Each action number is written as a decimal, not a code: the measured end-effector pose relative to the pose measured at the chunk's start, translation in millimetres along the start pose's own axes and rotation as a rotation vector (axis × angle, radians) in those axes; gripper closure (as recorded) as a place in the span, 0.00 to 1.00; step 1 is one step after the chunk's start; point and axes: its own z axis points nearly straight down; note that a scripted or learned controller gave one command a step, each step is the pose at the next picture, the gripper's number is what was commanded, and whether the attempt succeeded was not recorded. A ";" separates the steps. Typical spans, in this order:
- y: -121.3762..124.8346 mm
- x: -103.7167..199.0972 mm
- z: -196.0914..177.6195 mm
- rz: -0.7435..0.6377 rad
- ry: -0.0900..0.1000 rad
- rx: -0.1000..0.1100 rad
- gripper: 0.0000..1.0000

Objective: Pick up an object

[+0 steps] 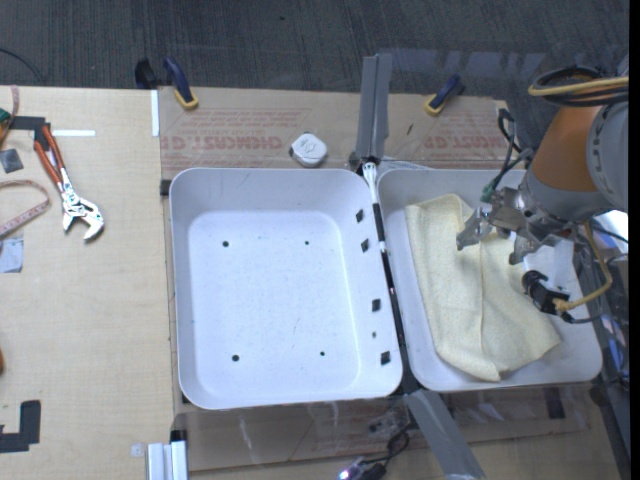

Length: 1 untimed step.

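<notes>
The claw (492,236) hangs with fingers spread over a cream towel (470,293) in the right bin (590,368); cardboard (250,140) behind reads "CHEMCOZ".

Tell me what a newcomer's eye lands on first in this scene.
First, the cream towel lying rumpled in the right bin, with the grey and orange arm reaching over it from the right. Next, the pincer low above the towel's upper part. Last, the adjustable wrench lying on the bench's left.
</notes>
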 end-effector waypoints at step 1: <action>31.2 -34.7 -14.7 -0.098 -0.001 -0.003 0.00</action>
